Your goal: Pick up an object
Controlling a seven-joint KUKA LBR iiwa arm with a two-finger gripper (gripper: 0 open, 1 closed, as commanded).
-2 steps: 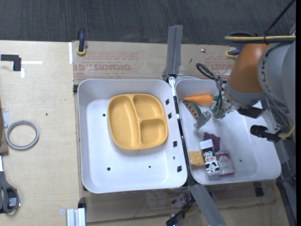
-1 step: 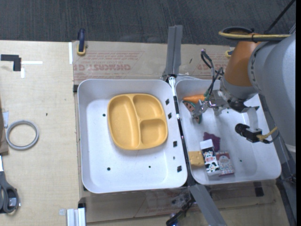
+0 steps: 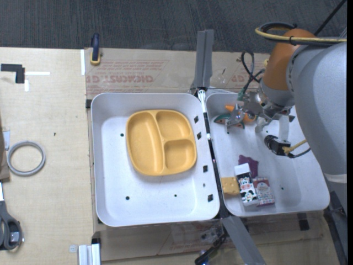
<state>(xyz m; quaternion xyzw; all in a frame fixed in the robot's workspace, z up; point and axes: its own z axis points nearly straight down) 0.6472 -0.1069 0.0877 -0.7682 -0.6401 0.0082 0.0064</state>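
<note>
Green-orange toy [image 3: 230,118] lies just beside fingers [image 3: 241,114].

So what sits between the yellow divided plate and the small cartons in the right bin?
In the camera view, between the yellow plate and the cartons lie bare floor of the left bin, the rims where the two bins meet, and a tan block beside the cartons.

The arm [image 3: 314,93] covers the right bin's [image 3: 287,197] far corner and runs off the right edge; the scissors [image 3: 8,231] (perhaps scissors) are cut at the left.
</note>
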